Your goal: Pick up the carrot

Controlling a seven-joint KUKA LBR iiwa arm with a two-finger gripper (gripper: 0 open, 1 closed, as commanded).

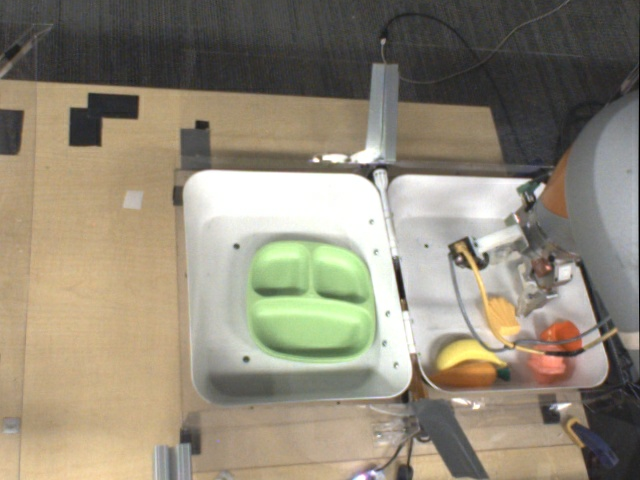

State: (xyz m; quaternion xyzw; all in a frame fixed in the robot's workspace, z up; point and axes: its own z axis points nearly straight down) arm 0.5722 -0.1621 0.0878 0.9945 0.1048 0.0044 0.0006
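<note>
On the bench [80, 298] sit 2 white bins side by side. The left bin [215, 218] holds a green divided plate [310, 300] with 3 compartments. The right bin [440, 208] holds the food items, all gathered at its near end: the carrot [468, 374], orange with a green tip, lies against the near wall, touching the yellow banana [466, 352] just beyond it. A yellow-orange wedge [501, 317] lies a little farther in, and a red tomato [562, 334] and a pink item [549, 365] lie to the right. The gripper [537, 286] hangs over the bin's right part, beyond and right of the carrot, well apart from it, nothing seen between its fingers; whether it is spread or clenched cannot be told.
</note>
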